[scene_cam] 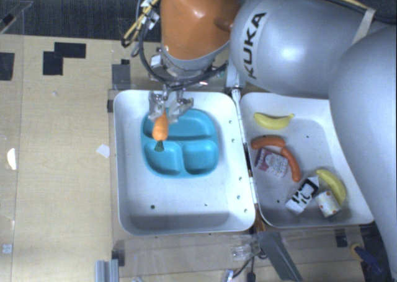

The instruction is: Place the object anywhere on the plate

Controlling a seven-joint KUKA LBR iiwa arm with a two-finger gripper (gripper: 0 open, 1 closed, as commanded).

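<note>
A blue divided plate (pixel 189 144) lies in the left white bin (pixel 180 212). My gripper (pixel 166 108) hangs over the plate's upper left part, under the orange wrist band. An orange carrot (pixel 160 128) with a small green tip sits between the fingers and hangs down over the plate's left edge. The gripper is shut on the carrot.
The right bin (pixel 310 212) holds a banana (pixel 273 119), a sausage (pixel 276 147), a red-and-white packet (pixel 271 162), a second banana (pixel 332 183) and a small black-and-white box (pixel 302 195). The arm's large grey body covers the upper right.
</note>
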